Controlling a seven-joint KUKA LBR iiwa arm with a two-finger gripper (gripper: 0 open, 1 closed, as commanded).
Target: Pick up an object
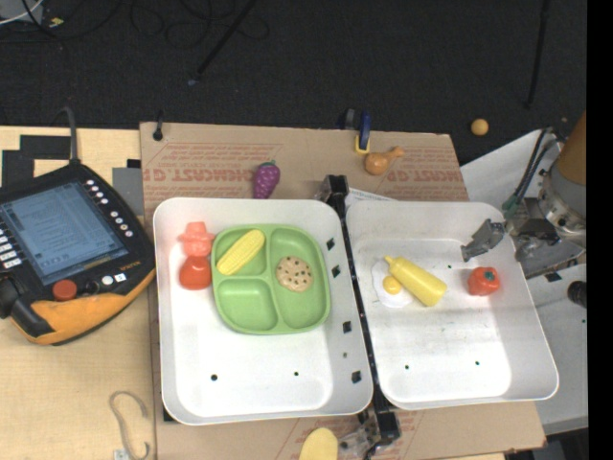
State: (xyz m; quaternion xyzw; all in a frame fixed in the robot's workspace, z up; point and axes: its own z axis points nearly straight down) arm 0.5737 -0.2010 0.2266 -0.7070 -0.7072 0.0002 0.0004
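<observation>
Glossy round tomato [485, 281] beside smooth yellow bottle [417, 280], metal hand [508, 242] spread open, empty

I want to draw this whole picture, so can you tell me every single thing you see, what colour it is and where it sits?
Bins: two, white, side by side on the bench.
Divided plate: one, green, in the left bin.
Corn cob: one, yellow, in the plate's upper left compartment.
Cookie: one, tan with dark chips, in the plate's upper right compartment.
Red-and-pink toy: one, in the left bin, beside the plate.
Mustard bottle: one, yellow, lying in the right bin.
Tomato: one, red, in the right bin near the gripper.
Grapes: one bunch, purple, on the cardboard behind the bins.
Pear: one, tan, on the cardboard.
Control pad: one, grey and orange, left of the bins.
Gripper: one, grey, over the right bin's upper right.
</observation>
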